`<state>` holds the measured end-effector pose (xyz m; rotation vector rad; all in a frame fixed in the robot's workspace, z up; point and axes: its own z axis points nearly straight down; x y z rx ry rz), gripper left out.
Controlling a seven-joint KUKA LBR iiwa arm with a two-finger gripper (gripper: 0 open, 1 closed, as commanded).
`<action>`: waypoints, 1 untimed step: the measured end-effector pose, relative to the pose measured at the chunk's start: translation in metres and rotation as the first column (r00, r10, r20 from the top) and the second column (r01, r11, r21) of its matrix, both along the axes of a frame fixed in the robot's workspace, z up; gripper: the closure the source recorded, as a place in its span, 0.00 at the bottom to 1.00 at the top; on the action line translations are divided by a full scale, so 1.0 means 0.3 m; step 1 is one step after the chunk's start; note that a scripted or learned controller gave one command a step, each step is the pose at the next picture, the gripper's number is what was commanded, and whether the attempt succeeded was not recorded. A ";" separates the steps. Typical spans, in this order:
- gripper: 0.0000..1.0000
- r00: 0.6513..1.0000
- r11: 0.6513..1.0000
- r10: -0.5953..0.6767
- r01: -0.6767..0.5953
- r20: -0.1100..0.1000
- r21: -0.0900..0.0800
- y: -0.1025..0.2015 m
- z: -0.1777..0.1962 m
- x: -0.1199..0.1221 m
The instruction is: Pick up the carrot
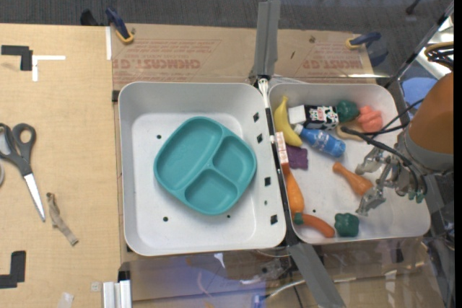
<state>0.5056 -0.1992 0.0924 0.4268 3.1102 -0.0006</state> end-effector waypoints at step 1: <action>0.00 0.975 0.975 -0.224 0.224 0.001 0.000 0.102 0.000 0.103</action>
